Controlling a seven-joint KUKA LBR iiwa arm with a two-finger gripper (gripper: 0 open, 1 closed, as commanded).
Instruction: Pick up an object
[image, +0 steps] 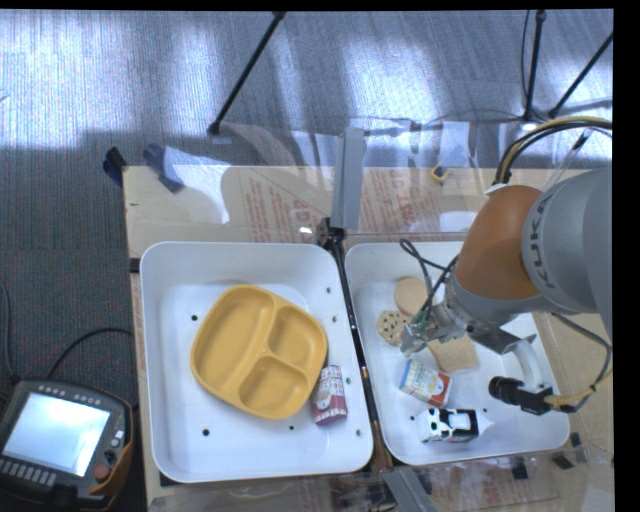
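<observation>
Arm: the grey arm (560, 240) with its orange band (505, 245) is reaching in from the right and is hanging over the right bin (380, 262).
Gripper: the gripper (418, 335) is sitting low among the objects in the right bin, just beside the waffle-like cookie; I cannot tell how the tool is standing, because the wrist is covering it.
Right bin objects: a round tan biscuit (410, 294) is lying near the back, the small cookie (390, 325) is lying just in front of it, a toast-like slice (455, 355) is lying near the gripper, a small colourful carton (424, 381) is lying in front of it, and a black-and-white carton (449, 425) is lying near the front rim.
Left bin: the left bin (160, 300) is holding a yellow divided plate (259, 350), and a small red can (328, 394) is lying on its side, touching the plate's front right corner.
Bench side: a teach pendant (60, 435) is glowing at the lower left.
</observation>
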